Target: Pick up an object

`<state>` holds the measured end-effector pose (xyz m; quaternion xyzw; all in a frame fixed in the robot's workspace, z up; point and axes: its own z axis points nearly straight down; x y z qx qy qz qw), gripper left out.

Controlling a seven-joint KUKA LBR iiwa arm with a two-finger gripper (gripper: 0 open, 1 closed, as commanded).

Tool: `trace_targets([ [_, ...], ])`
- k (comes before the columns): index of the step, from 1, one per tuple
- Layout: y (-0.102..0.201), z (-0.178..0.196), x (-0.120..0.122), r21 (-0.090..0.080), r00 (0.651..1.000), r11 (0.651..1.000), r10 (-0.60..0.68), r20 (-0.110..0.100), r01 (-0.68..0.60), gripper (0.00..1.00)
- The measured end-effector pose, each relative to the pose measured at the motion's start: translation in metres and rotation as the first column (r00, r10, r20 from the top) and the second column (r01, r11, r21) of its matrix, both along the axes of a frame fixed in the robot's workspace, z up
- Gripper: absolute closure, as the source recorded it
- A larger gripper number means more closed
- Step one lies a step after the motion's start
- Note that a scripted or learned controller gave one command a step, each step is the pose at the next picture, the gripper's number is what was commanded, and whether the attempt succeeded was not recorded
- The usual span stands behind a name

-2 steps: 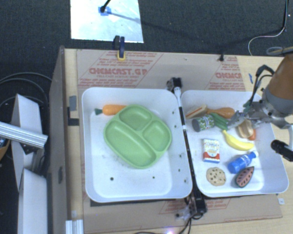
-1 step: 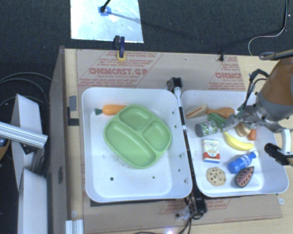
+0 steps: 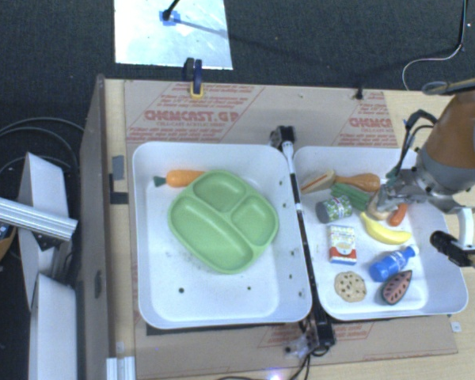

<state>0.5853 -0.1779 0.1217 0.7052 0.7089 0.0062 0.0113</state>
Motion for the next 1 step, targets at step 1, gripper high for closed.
trace_targets([
  [1,0.0001,-0.0007,-0.0003,0.0,1.0,1.0,0.0,-0.001,0.0,0.0],
])
